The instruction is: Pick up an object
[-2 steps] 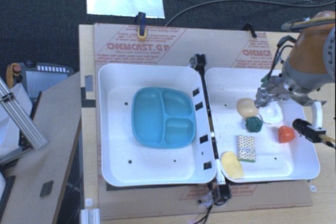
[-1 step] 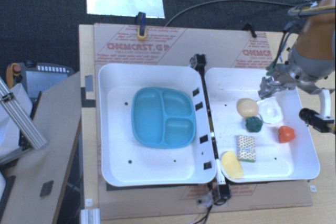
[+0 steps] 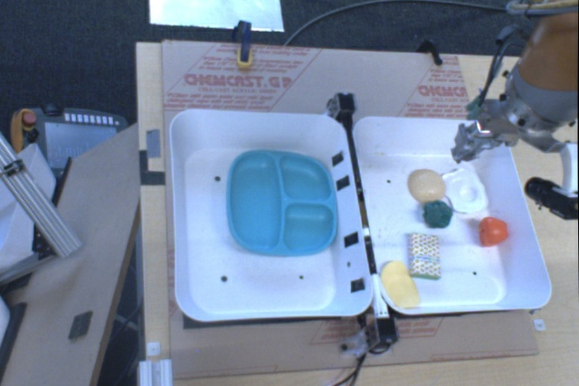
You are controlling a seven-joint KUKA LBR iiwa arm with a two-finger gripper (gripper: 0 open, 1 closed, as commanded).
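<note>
The right bin [image 3: 398,145] holds a tan round object [image 3: 426,185], a white fried-egg toy [image 3: 468,192], a dark green lump [image 3: 438,213], an orange-red piece [image 3: 493,231], a patterned box [image 3: 423,255] and a yellow piece [image 3: 399,283]. My gripper [image 3: 467,145] hangs over the bin's upper right part, above and just beyond the white toy and the tan object. Nothing shows between its tips.
The left bin [image 3: 194,194] carries a blue divided plate [image 3: 279,202]. A black clip strip [image 3: 351,194] runs along the seam between the bins. The grey arm with its orange band [image 3: 547,59] comes in from the upper right. A cable [image 3: 380,9] crosses behind the bins.
</note>
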